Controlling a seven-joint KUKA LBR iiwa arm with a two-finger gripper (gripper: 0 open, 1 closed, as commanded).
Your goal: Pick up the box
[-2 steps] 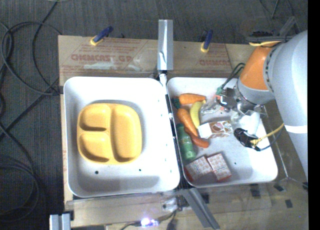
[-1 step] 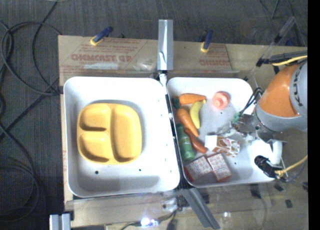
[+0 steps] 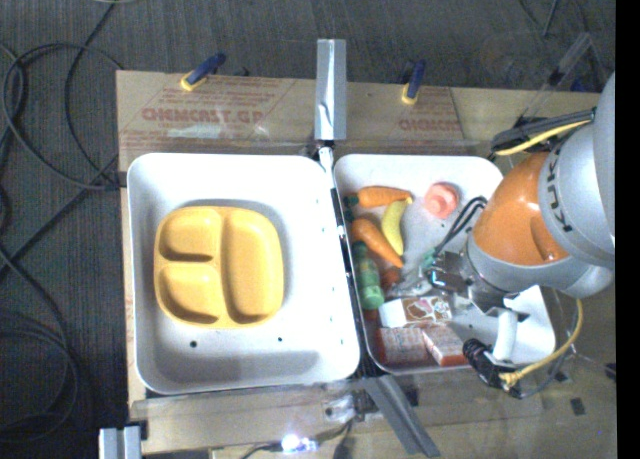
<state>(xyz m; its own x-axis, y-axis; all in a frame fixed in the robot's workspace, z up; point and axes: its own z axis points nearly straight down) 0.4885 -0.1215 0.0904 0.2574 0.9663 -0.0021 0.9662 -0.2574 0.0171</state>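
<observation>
From where I stand, the arm (image 3: 545, 222) reaches in from the right and hangs low over the right bin (image 3: 470, 169), its orange band sitting above a crowded heap of toy food. The gripper (image 3: 440, 282) is down among the pile, but the wrist hides its tip and I cannot tell how it is set. The box (image 3: 428, 309), a small carton with a red and white printed face, lies flat near the front of that bin, just beside the gripper and touching a second reddish packet (image 3: 405, 344) below it. Behind it sit two carrots (image 3: 378, 239), a banana (image 3: 396, 224), a green piece (image 3: 370, 282) and a clear bottle with a pink cap (image 3: 432, 215), all packed close. The left bin (image 3: 145, 277) holds a yellow divided tray (image 3: 221, 264), well apart from the work. To do this step well, I judge the grip should close across the box's narrow sides, centred, and come straight down so it does not nudge the bottle or catch the packet underneath; a slow vertical lift would show whether the box alone comes up.
</observation>
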